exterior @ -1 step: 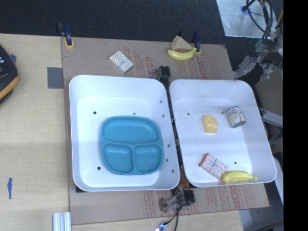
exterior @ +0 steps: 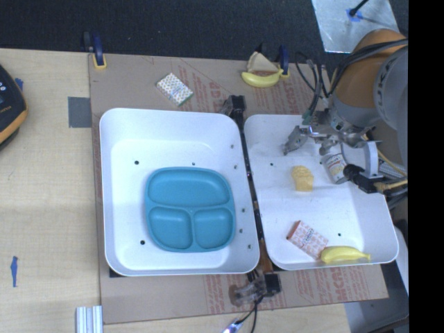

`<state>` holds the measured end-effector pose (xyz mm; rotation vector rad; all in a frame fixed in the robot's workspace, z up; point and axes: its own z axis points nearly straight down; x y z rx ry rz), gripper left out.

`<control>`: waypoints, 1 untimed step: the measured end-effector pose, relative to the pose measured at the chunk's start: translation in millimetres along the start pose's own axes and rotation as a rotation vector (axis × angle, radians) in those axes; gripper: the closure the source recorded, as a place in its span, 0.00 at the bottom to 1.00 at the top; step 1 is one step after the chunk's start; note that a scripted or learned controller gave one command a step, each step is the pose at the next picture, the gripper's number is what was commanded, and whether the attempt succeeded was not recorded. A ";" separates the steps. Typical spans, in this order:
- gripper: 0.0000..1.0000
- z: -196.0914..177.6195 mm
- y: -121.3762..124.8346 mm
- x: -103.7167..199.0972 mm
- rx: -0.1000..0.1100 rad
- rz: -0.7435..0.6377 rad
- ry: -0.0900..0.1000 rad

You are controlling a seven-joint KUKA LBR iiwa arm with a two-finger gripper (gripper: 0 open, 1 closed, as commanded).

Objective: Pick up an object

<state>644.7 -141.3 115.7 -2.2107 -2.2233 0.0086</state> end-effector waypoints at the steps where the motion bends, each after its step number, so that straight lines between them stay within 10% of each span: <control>1: 0.00 24.8 -42.1 15.7 -0.003 0.002 -0.001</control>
